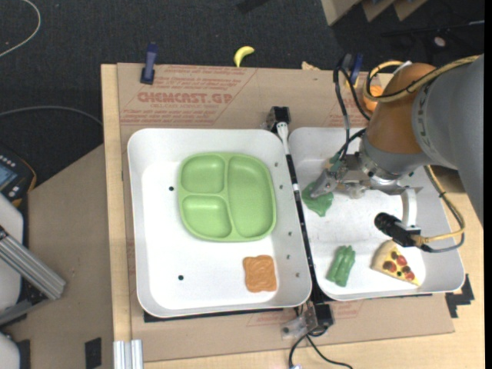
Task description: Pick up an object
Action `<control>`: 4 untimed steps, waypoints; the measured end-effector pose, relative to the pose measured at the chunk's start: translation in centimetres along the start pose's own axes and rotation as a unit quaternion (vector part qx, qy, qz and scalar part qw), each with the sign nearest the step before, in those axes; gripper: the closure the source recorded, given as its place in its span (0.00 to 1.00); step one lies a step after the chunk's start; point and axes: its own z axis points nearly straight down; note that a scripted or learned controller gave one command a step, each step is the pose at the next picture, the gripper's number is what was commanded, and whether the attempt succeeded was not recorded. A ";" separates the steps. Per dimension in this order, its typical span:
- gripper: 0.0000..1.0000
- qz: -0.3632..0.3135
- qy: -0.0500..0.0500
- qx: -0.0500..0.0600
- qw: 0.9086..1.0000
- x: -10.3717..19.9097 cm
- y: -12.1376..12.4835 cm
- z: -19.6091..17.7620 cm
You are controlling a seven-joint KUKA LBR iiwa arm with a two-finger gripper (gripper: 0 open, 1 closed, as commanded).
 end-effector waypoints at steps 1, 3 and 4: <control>1.00 0.001 -0.001 -0.002 1.000 -0.2 0.1 -1.1; 1.00 0.002 -0.001 -0.001 1.000 -1.6 -3.0 -1.0; 1.00 -0.004 0.001 -0.006 1.000 8.4 -3.5 -10.5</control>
